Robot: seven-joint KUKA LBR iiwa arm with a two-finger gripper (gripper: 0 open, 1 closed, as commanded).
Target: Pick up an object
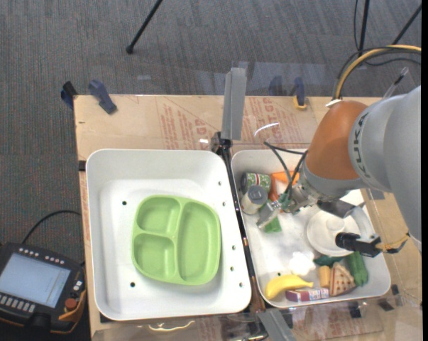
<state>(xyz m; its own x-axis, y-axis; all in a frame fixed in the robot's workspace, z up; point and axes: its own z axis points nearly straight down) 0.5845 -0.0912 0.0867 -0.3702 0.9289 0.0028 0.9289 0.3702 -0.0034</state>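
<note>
Right bin [381, 284], near edge: yellow banana [284, 285], sandwich wedge [341, 280], green vegetable [357, 268]; mid-bin, white plate [326, 234]. Left bin [107, 183]: green divided tray [177, 239]. Far end of right bin: gripper [273, 212] low beside a green-labelled can [256, 182], touching a green scrap [272, 225]; finger state cannot be told.

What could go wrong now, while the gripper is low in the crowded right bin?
The gripper sits low among a green can, a second can and a small green piece, so it may nudge a can or close on none. The bin's centre wall is close, so a sideways move could strike it.
</note>
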